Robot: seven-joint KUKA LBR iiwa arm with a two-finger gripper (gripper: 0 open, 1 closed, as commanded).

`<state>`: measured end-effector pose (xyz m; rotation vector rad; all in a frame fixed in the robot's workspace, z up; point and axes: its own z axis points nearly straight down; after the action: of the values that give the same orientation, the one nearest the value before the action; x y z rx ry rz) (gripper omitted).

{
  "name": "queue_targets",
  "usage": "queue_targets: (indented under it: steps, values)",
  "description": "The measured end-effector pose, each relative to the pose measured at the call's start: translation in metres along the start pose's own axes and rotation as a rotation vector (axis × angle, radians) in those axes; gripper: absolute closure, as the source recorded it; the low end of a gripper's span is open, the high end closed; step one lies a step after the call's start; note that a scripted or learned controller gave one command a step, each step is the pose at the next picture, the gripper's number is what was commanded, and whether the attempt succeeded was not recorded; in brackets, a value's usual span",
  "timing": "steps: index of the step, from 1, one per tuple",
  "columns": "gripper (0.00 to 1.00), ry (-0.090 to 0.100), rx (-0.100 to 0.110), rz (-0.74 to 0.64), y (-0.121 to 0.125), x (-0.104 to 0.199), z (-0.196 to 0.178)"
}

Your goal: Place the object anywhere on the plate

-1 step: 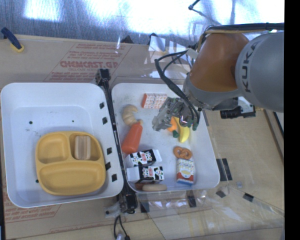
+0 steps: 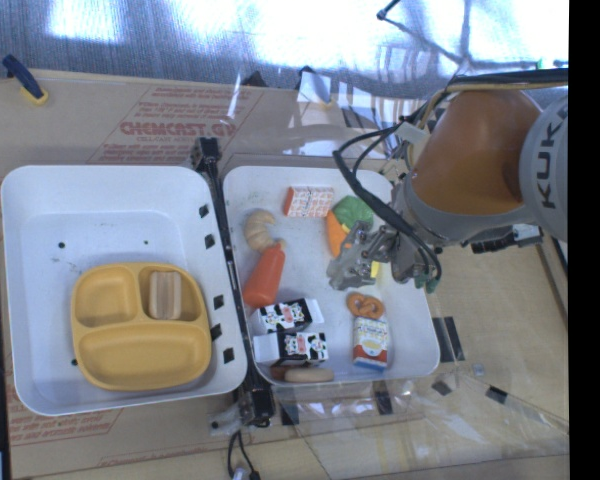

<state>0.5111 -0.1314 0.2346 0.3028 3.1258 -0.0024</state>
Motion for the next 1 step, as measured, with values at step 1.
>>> queue_targets:
  steps: [1]
  values:
    - [0.0,0.001,0.0,0.0,0.0003,0.0001,0.0004]
